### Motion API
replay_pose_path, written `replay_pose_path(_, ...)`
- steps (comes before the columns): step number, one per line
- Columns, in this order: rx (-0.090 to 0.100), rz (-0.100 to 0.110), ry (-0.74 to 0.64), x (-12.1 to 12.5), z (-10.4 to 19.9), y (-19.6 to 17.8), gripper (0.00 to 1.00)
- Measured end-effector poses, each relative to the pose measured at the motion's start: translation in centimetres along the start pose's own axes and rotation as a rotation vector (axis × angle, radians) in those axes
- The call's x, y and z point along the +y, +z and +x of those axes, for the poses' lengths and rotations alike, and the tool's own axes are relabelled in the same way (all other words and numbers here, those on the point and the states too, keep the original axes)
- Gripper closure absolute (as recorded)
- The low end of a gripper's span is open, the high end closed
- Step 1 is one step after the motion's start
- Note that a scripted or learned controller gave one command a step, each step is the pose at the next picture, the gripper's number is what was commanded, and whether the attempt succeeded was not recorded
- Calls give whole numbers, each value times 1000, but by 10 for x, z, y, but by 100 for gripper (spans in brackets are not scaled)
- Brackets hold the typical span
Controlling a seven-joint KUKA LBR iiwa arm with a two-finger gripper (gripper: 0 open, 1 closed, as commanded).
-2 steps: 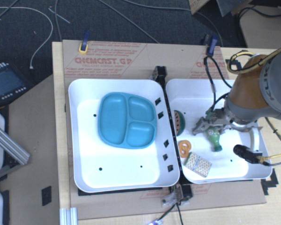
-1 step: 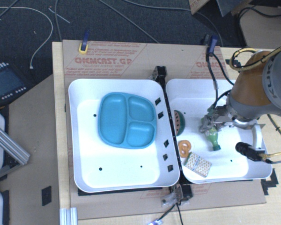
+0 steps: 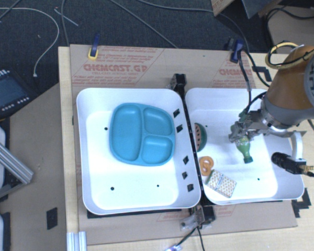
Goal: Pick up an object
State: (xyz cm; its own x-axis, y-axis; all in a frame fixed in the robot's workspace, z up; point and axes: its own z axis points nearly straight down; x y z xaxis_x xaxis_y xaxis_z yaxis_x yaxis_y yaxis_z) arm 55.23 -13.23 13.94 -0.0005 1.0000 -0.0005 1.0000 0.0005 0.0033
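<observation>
My gripper (image 3: pixel 244 138) hangs over the middle of the right bin (image 3: pixel 261 190), reaching in from the right. It is shut on a small green bottle (image 3: pixel 245 151), whose top sits between the fingers while its body points down toward the bin floor. A round red and green piece (image 3: pixel 200 136) lies against the bin's left wall. An orange ring-shaped piece (image 3: pixel 206 164) rests nearer the front. A patterned flat packet (image 3: pixel 221 184) lies at the front left corner.
The left bin (image 3: pixel 94 182) holds a blue divided plate (image 3: pixel 142 134). A black divider (image 3: pixel 184 140) runs between the bins. The arm's grey and orange wrist (image 3: pixel 293 90) covers the right bin's far right side.
</observation>
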Motion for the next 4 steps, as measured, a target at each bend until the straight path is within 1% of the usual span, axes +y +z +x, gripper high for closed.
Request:
replay_pose_path(1, -1, -3, 0, -2, -3, -64, 100)
replay_pose_path(2, -2, -4, 0, 3, -13, -114, 100)
replay_pose_path(3, 4, 5, -6, 4, 49, -111, 100)
replay_pose_path(4, 4, 5, -6, -3, 101, -116, 100)
